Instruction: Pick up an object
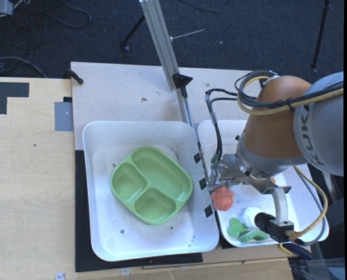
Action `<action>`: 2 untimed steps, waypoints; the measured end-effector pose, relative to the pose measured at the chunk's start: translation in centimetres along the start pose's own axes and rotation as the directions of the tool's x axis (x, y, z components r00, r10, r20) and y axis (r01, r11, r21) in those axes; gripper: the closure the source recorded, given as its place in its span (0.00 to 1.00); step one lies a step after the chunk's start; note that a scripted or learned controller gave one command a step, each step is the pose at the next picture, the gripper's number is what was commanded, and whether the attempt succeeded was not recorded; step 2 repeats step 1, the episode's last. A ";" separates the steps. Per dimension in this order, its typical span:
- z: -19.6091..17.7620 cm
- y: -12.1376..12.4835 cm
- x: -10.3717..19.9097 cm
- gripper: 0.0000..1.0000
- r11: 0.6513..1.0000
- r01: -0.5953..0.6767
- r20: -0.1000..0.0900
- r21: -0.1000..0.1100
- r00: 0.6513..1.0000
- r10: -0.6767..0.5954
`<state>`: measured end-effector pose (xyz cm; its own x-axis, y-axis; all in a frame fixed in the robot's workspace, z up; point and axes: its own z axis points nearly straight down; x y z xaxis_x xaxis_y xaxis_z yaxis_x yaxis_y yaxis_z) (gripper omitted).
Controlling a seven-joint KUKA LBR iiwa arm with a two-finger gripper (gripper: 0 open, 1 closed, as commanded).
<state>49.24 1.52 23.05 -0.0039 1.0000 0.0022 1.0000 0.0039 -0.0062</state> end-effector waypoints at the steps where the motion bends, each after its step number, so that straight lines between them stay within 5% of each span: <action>1: 1.1 0.6 5.3 1.00 1.000 0.000 0.001 -0.001 1.000 0.000; 2: 1.1 0.6 5.3 1.00 1.000 0.000 0.001 -0.001 1.000 0.000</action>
